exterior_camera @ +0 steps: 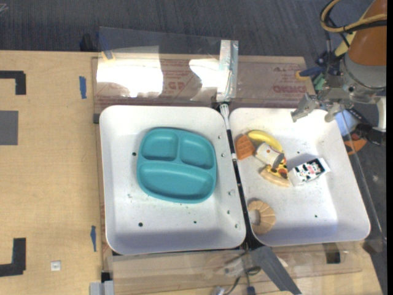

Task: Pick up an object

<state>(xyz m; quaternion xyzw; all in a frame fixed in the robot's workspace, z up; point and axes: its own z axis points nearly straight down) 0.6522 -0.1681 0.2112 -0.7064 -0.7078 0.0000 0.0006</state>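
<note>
Arm: grey with an orange band, at the upper right corner, above the right bin's far right corner.
Gripper: two fingers spread apart, nothing between them, over the bin's back rim.
Left bin: holds a teal divided plate.
Right bin, middle: banana, orange piece, a white box with black print, and a small mixed pile, all close together.
Right bin, front left: round tan wooden piece, apart from the pile.
</note>
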